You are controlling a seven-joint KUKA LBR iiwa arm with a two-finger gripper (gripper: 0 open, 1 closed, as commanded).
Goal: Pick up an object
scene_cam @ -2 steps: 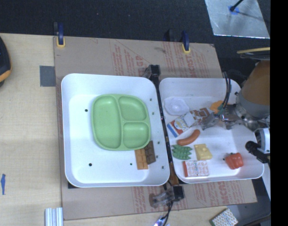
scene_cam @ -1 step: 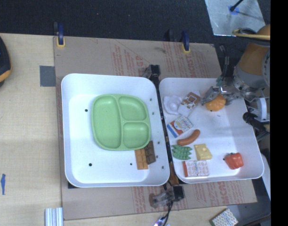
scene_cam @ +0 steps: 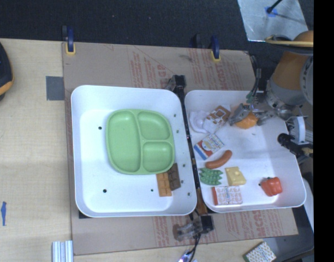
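Observation:
My gripper hangs over the back of the right bin, reaching in from the right. An orange piece sits directly at its tip, touching it or just below it; the view does not settle which. Further forward in this bin lie a sausage, a yellow cheese wedge, a green leafy piece, a red pepper-like toy, a red-and-white packet, a striped card, a brown packet and a white crumpled item.
The left bin holds a green divided plate and brown and orange blocks near its front right corner. The arm's grey body overhangs the right bin's far right side. Clamps sit between the bins.

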